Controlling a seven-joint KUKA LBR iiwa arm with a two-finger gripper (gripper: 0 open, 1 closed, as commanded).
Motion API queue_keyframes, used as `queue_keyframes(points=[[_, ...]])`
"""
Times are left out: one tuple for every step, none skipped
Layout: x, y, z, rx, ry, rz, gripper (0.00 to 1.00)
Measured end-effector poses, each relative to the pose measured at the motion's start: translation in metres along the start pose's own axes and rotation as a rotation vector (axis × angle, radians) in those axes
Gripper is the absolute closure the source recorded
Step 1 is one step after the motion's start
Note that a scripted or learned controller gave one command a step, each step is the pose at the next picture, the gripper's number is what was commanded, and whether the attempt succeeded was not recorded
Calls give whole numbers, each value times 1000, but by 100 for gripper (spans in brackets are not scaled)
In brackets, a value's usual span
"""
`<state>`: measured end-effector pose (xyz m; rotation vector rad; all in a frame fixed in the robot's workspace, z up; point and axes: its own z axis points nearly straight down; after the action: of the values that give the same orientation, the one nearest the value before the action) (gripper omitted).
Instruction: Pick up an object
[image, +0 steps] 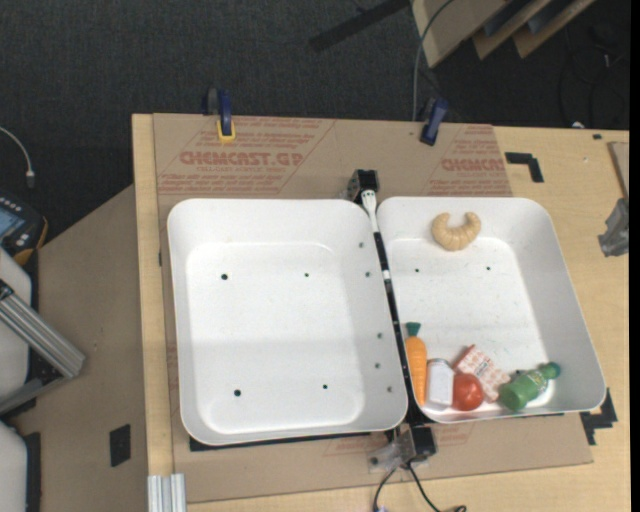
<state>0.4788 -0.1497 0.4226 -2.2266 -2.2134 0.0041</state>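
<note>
I saw the objects in the right bin (530, 290): a toy croissant (456, 230) alone near the far wall, so easy to reach, while the carrot (416, 358), tomato (467, 392) and green bottle (525, 388) lay crowded at the near wall. The state of the fingers I could not tell.

You have two bins side by side on the counter (150, 300), the left bin (270, 320) touching the right bin (560, 290) along their inner walls. In the right bin, a croissant (456, 229) lies near the far wall, well apart from the rest. Along the near wall you find a carrot (416, 357) against the inner side, then a tomato (467, 391), what may be a small packet (481, 364) just behind it, and a bottle (527, 387) toward the outer corner.
</note>
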Motion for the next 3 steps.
queue_keyframes(points=[[-58, 0, 108, 5, 2, 0, 100], [31, 2, 42, -12, -1, -14, 100], [72, 41, -37, -16, -1, -12, 100]])
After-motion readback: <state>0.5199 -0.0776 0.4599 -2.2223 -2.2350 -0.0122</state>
